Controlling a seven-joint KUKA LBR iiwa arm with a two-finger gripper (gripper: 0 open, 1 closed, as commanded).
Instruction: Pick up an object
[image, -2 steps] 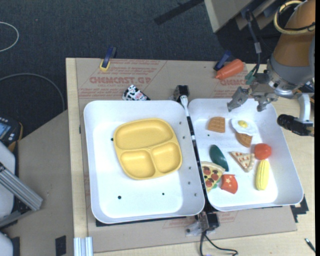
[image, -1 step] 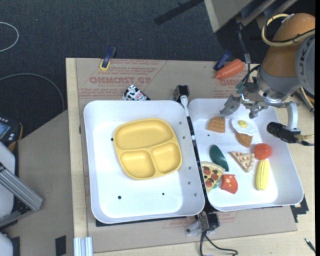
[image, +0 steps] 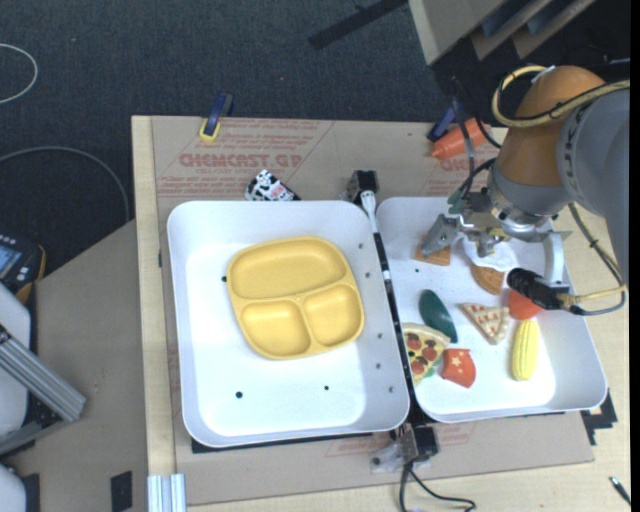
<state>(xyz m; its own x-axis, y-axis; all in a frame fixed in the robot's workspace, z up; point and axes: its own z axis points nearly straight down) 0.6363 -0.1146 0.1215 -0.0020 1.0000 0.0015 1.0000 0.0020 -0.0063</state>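
Toys lie scattered in the right bin, and I take that bin as my landmark. My gripper hangs low over its far left part, my grey arm reaching in from its right side. My fingers look spread, and I see nothing pinched between them; one tip sits just beside a small brown piece near the bin's far left corner. Toward the bin's middle lie a dark green pepper and a pizza slice. Along its near edge sit a round pizza, a red piece and a yellow corn cob. Left of this bin, touching it, the other bin carries a yellow divided plate.
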